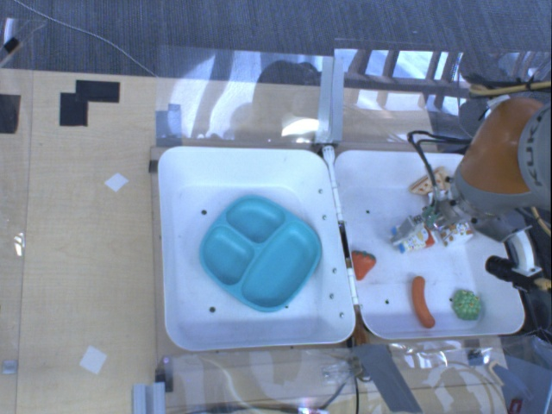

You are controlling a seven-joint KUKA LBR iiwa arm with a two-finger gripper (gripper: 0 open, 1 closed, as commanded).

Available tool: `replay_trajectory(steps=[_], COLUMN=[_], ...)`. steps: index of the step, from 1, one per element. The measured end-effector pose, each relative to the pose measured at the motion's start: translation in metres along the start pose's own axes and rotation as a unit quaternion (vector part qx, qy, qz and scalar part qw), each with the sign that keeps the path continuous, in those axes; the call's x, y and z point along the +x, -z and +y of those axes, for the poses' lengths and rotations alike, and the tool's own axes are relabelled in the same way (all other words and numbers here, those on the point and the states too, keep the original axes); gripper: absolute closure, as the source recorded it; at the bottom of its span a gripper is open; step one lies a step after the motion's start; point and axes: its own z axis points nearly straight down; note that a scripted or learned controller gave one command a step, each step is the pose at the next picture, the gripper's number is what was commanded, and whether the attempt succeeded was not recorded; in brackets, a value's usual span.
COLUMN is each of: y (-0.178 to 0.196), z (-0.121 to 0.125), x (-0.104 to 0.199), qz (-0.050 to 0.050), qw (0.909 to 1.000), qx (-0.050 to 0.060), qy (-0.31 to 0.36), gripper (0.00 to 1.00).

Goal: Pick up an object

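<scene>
Gripper (429, 228) hung low in the right bin (379, 313), its hold impossible to tell, with the arm (504, 158) bent in from the right. Nearby lay a strawberry (364, 264), sausage (422, 301) and green ball (466, 304).

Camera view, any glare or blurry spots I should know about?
Camera view: bright glare on the clear panel behind the bins; the blue divided plate is sharp and evenly lit; the end effector looks small and slightly smeared; the orange sausage casts little shadow.
</scene>
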Motion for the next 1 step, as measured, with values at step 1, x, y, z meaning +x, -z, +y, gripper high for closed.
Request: replay_trajectory(steps=[1], y=[0.1061], z=[0.0331], x=[0.0808], qz=[0.002], qw=[0.9904], qx=[0.005], qy=[-0.138], gripper=[1.00])
